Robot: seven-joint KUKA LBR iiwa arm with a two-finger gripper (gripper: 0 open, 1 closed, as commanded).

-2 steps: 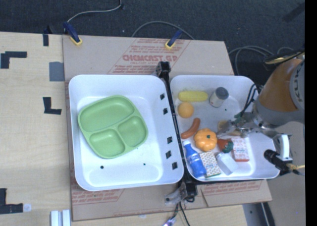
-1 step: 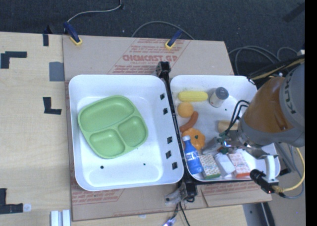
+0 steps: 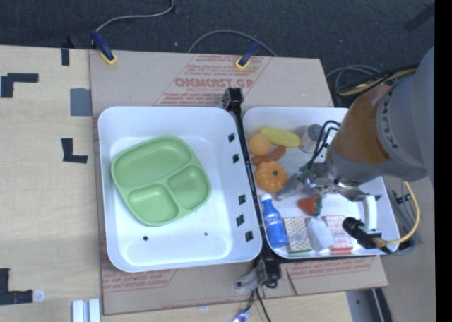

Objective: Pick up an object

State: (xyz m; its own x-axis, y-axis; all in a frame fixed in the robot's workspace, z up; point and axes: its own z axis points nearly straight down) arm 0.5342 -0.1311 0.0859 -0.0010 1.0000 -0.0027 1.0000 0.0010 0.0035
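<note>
I see the grey two-finger gripper low in the right white bin, reaching toward the cluttered left side where the toys crowd together. Whether it is open or closed I cannot tell (metal blurs there). The nearest target, a small orange plastic pumpkin, sits just left of it, ribbed and glossy.

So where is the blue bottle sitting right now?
The blue bottle lies in the right bin, near its front-left corner, just below the small orange pumpkin and beside the flat packets.
</note>
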